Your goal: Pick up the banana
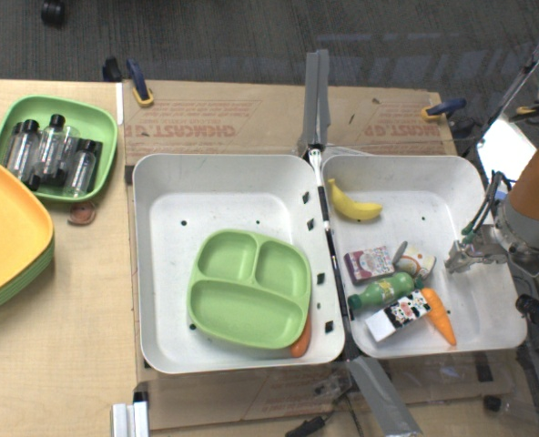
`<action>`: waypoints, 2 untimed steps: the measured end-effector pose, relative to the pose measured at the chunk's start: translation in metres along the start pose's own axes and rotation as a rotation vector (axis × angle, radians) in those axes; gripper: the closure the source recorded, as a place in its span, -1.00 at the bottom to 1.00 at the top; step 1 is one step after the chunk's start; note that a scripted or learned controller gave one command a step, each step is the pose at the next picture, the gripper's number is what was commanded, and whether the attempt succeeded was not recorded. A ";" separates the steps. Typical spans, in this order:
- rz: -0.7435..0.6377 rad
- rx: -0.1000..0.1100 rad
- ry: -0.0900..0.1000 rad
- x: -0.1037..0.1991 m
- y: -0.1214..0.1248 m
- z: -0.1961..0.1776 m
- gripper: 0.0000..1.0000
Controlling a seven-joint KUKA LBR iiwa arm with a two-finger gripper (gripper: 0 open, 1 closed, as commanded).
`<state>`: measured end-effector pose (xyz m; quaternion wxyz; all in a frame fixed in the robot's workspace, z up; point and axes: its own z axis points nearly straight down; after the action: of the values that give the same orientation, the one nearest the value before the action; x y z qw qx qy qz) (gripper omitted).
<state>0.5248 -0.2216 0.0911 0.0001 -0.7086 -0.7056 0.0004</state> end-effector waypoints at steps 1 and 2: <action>0.083 0.000 -0.001 0.004 0.036 0.000 1.00; 0.148 0.003 0.000 0.040 0.039 0.000 1.00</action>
<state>0.5644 -0.1822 0.0910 0.0010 -0.7588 -0.6514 0.0012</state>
